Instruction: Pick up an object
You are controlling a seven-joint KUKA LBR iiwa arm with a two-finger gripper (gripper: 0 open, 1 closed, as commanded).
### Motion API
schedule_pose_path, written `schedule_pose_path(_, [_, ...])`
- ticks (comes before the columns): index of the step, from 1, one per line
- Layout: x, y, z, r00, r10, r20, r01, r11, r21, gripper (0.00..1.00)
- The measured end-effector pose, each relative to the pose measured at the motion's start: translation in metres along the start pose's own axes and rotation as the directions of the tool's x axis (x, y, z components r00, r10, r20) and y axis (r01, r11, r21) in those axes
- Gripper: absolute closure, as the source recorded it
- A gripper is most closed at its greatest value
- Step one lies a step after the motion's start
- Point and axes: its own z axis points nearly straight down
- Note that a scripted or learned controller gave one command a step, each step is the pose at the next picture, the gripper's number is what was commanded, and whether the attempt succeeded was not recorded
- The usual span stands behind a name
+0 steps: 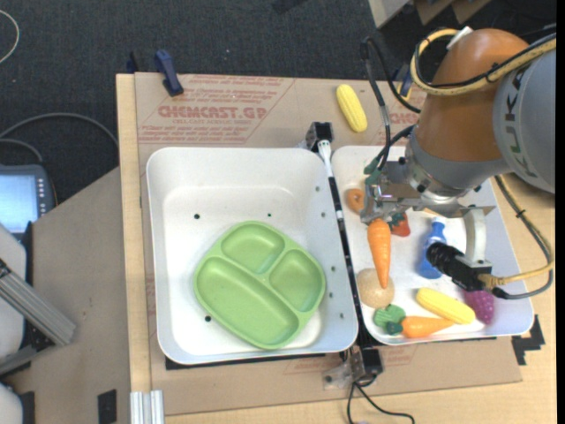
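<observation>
1. Two white bins sit side by side: the left bin [168,237] carries a green divided plate [259,283], and the right bin [512,312] is crowded with toy food.
2. Near the right bin's front edge lie a yellow banana [446,306], a second orange piece [426,327], a green broccoli-like piece [388,317], a tan round piece [374,290] and a purple piece [481,305]. A blue piece [433,250] lies mid-bin.
3. A yellow corn cob [351,108] rests outside the bins, on the brown board behind them.
4. The arm's orange band [463,87] looms over the right bin's far half, hiding what lies beneath it.
5. The gripper [386,200] hangs at the bin's left side; whether its fingers are wide or closed, I cannot tell.
6. The orange carrot [380,250] lies just below the gripper, top end close under it, tip pointing at the tan piece.
</observation>
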Motion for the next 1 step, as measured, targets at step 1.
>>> schedule_pose_path(1, [0.0013,0.0018,0.0198,1.0,0.005,0.001,-0.005,1.0,0.008,1.0])
